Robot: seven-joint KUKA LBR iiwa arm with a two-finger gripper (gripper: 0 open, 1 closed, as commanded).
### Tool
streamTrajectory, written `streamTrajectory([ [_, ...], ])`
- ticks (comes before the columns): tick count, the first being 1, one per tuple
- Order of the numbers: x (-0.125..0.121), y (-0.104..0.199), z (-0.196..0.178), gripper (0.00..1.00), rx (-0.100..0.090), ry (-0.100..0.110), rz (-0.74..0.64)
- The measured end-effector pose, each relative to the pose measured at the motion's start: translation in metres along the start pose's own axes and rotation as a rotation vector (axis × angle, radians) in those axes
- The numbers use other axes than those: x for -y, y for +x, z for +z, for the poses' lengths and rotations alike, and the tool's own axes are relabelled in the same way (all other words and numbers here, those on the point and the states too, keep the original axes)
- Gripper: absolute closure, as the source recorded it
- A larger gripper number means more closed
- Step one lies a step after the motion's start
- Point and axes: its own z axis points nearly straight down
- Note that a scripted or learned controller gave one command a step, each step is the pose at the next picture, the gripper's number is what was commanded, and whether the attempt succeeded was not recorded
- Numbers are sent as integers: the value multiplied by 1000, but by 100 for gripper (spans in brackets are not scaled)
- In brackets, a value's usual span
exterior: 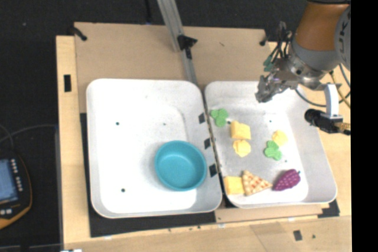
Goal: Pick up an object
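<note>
Nearest the camera, along the front wall of the right bin [322, 171], lie a yellow block [233, 185], a pizza-slice toy [255, 183] and a purple grape bunch [287, 179], with two yellow cheese pieces [240, 138], a small yellow piece [279, 137] and two green toys [219, 117] further back. Over that bin's far right corner hangs the gripper [266, 91], nothing visibly between its fingers; whether they are spread or pressed together I cannot tell. Left bin [106, 103] carries a blue bowl [179, 164] near its front right

Right bin [307, 144] rear bare; toys [241, 138] crowd front.
</note>
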Motion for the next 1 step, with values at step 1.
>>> streamTrajectory([
  [1, -6, 47, -5, 100, 0, -3, 0],
])
